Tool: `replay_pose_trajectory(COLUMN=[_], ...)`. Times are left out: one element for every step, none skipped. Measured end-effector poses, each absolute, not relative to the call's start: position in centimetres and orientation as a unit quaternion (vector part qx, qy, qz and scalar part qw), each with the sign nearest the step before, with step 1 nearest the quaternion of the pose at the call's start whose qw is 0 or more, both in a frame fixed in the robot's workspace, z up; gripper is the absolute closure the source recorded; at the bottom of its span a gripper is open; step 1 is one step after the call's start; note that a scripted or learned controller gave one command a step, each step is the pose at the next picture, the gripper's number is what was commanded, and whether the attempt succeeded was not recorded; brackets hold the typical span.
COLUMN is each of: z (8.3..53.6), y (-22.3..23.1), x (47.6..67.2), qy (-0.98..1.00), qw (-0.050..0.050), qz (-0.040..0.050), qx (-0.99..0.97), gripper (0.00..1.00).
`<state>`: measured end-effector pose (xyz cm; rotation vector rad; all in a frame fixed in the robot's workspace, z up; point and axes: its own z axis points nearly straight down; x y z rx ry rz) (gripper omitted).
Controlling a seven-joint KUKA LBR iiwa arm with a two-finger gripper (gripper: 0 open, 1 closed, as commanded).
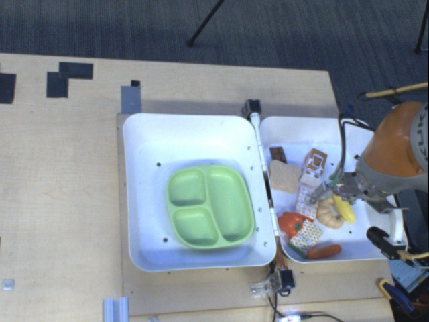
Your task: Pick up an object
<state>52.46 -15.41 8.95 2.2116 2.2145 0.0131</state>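
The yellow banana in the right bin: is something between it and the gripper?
Nothing visible stands between them. The gripper is directly at the yellow banana, which lies against a tan pastry in the right bin.

You see two white bins: the left bin [144, 180] holds a pale green tray [210, 206]. In the right bin [295, 129] lie a tan slice [284, 175], a brown-and-white packet [313, 163], a yellow banana [343, 208], a red tomato [291, 221], a chequered piece [308, 234] and a red sausage [324, 251]. The arm [395, 149] is orange over grey.
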Motion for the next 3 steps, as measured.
replay_pose_trajectory(z=[10.1, 21.0, 22.0], y=[-15.3, -8.5, -8.5], x=[52.7, 49.3, 49.5], qy=[0.708, 0.709, 0.71], qw=[0.006, 0.001, 0.002], qz=[0.0063, 0.0019, 0.0026], qx=[0.706, 0.705, 0.704], gripper=[1.0, 1.0, 1.0])
